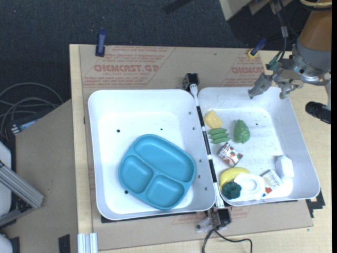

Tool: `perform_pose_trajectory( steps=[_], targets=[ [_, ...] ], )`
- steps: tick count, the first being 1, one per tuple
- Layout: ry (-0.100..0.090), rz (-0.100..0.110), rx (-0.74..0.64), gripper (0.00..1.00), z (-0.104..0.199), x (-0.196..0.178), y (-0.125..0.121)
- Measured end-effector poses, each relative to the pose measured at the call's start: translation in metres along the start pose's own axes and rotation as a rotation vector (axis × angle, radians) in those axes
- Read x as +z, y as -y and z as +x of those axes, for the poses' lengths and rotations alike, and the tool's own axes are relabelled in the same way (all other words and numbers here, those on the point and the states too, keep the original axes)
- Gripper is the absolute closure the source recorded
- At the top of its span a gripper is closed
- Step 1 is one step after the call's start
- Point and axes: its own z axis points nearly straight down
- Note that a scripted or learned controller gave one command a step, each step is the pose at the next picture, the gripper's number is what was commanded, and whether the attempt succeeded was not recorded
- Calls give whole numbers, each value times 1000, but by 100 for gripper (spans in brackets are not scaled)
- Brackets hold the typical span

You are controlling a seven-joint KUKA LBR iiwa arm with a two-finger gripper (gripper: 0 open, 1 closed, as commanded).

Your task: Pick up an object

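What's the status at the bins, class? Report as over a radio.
Tool open, holding nothing, above right bin's far rim. Green pepper and other items untouched below. Blue tray in left bin. Nothing in the way.

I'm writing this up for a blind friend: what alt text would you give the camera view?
A robot arm's open gripper hovers over the far edge of the right bin, holding nothing. That bin holds small toy foods, including a green pepper, a pea pod and a banana. The left bin holds a blue divided plate.
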Motion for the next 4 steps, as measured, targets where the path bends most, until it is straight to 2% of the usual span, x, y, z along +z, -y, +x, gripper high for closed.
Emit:
perform_pose_trajectory(
  steps=[1,2,3,4],
  targets=[
    [-1,4,1,0,14,110,39],
    [0,1,1,0,27,146,56],
    [0,-1,2,100,27,135,56],
    [-1,-3,-2,100,102,45,47]
  ],
)
